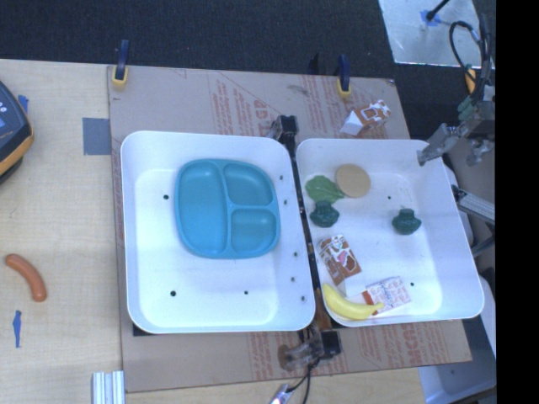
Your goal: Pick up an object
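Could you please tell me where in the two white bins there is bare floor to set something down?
The left white bin has bare floor below the blue divided plastic tray. In the right white bin, bare floor lies beyond the dark green toy. Its left side, by the yellow banana, is crowded.

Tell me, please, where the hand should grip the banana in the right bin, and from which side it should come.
Probably at the middle of the banana, coming straight down from above. It lies flat and curved near the front wall of the right bin, and its right end touches a small packet. The middle looks free on both long sides, so fingers closing across its width should fit best.
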Controlling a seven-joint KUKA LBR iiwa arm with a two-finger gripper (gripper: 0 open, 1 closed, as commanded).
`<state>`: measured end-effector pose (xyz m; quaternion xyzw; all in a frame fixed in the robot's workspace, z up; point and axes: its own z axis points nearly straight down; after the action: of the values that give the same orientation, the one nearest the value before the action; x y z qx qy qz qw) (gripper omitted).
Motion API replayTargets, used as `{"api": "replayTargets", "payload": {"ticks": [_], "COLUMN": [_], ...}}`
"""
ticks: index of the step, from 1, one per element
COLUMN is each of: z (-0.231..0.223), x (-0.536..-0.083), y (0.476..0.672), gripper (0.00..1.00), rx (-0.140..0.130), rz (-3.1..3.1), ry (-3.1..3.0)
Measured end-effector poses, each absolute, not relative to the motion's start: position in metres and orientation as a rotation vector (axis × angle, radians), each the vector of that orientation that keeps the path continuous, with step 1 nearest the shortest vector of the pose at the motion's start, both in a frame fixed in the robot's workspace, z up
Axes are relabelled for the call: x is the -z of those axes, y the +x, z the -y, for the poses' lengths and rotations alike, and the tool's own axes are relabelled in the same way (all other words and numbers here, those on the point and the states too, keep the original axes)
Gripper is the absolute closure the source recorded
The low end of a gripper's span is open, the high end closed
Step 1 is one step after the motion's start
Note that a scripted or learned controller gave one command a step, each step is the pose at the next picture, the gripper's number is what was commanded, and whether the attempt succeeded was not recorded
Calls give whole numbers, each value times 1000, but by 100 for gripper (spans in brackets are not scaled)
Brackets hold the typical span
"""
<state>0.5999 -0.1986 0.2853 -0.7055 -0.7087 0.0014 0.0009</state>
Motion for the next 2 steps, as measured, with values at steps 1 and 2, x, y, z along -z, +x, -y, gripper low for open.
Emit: {"api": "replayTargets", "payload": {"ticks": [1,2], "z": [212,211], "x": [-91,-92], "y": [592,580], "gripper": [0,0], "rx": [-4,-6], "rz": [2228,2225], "ry": [-2216,-2213]}}
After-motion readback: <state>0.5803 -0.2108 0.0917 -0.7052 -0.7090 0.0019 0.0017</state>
